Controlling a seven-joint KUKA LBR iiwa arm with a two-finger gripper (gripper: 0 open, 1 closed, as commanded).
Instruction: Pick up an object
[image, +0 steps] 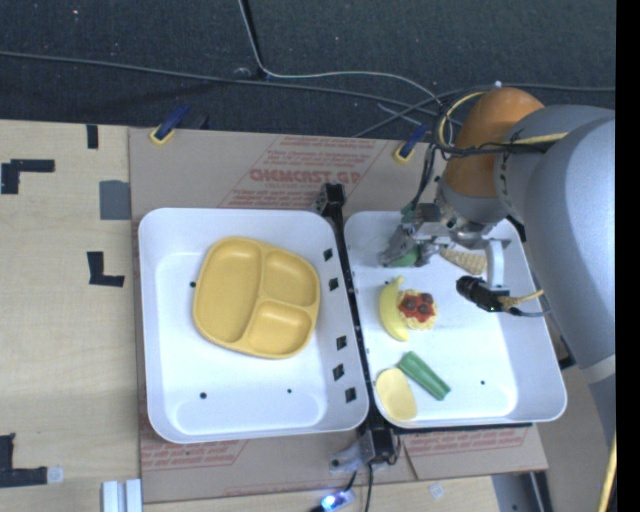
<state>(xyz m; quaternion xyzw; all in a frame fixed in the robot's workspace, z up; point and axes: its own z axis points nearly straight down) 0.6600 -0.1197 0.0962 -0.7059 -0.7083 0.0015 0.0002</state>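
Wood counter (60, 330) under a cardboard sheet (290, 175), two white bins on it side by side. Left bin (165, 400): one yellow divided plate (255, 295), nothing on it. Right bin (520, 390): banana (391, 312) near the left wall, small tart (418, 308) with red bits touching its right side, green stick (426, 376) and yellow disc (396, 395) toward the front, tan cone (466, 260) at the back. Gripper (403, 250) sits low at the back-left of the right bin, just behind the banana; can't tell how far open it is, and nothing visibly held. Likely target is the banana: looks like a light, stiff, smooth plastic toy. Grip across the mid-body, clear of the tart.
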